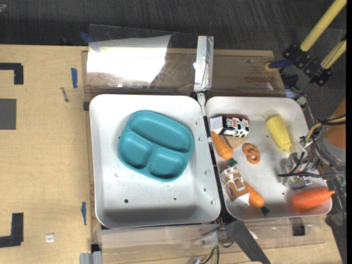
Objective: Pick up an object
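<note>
Gripper (297,169) low at right bin's (258,104) right wall; cannot tell claw state. Objects in right bin: yellow bottle (279,132) far, pretzel (252,153) centre, carrot (221,145) left, orange toy (311,199) near-right. Teal tray (155,143) in left bin (110,164).

Arm (335,142): cut off by the right edge, with just a sliver of grey and orange visible. Gripper (297,169): a blurred tangle of metal and cables at the right bin's (258,104) right wall; finger state unreadable. Carton (235,126): black-and-white print too small to read. 2 yellow poles (324,21): cut off at the top right corner.
</note>
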Robot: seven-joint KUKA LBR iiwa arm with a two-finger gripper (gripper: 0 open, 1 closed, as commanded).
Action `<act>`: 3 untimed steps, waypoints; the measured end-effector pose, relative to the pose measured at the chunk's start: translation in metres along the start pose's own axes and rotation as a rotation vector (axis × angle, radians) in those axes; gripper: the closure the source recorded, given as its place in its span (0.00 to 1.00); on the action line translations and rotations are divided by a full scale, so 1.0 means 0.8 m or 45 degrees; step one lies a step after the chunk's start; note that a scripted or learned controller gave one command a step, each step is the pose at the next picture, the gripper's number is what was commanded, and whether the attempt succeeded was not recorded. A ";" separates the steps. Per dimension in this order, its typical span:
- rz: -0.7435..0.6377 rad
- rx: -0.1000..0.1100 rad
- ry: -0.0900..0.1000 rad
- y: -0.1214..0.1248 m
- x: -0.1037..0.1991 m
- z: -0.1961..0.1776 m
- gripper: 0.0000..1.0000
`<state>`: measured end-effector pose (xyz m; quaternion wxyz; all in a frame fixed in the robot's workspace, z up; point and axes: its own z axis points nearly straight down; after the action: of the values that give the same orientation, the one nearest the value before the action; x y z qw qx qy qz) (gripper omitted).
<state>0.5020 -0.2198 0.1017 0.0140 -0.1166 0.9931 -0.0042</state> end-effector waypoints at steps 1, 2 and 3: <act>-0.434 -0.013 0.017 0.017 -0.067 -0.133 1.00; -0.458 -0.014 0.018 -0.019 -0.139 -0.185 1.00; -0.353 -0.014 0.016 -0.028 -0.215 -0.231 1.00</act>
<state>0.6693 -0.2004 0.2916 0.0063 -0.2526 0.9675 -0.0013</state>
